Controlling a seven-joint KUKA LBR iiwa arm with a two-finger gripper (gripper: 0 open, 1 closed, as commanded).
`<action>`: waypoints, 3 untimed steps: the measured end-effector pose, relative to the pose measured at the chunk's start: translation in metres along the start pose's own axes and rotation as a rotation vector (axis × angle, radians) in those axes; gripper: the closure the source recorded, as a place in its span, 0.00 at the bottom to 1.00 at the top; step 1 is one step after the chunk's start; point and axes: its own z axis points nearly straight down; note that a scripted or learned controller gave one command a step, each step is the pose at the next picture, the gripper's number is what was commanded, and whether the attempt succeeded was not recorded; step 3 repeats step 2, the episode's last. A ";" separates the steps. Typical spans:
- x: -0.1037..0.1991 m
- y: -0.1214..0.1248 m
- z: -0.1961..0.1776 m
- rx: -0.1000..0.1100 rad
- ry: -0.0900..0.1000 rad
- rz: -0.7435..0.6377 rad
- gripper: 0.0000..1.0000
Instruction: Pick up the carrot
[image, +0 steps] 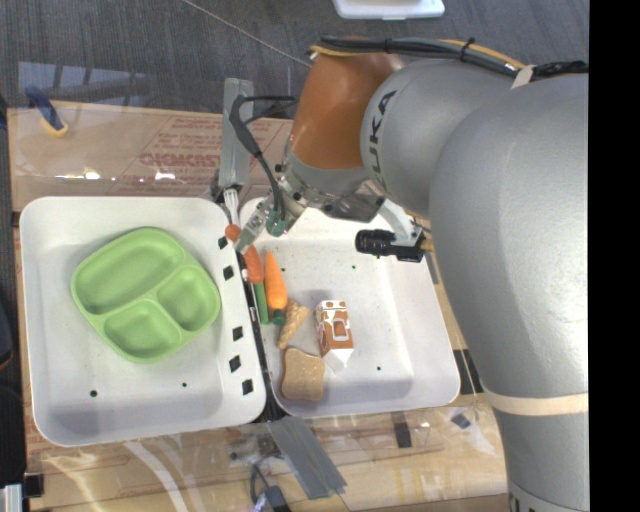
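An orange carrot with a green end lies along the left wall of the right bin. A second, shorter orange piece rests just beside it, closer to the wall. My gripper hangs over the top-left corner of the right bin, a little above and behind the carrots. A small orange spot shows at its tip; I cannot tell whether that is something held. The grey arm with its orange band covers the bin's back right.
A green divided plate sits in the left bin. In the right bin, a bread slice, a small tan piece and an orange-and-white carton lie just right of the carrots. The bins' shared wall runs close by.
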 end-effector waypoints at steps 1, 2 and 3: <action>-0.021 -0.043 -0.014 0.004 0.003 -0.701 1.00; 0.034 -0.033 0.003 0.002 0.005 -0.813 1.00; 0.034 -0.033 0.003 0.002 0.005 -0.813 1.00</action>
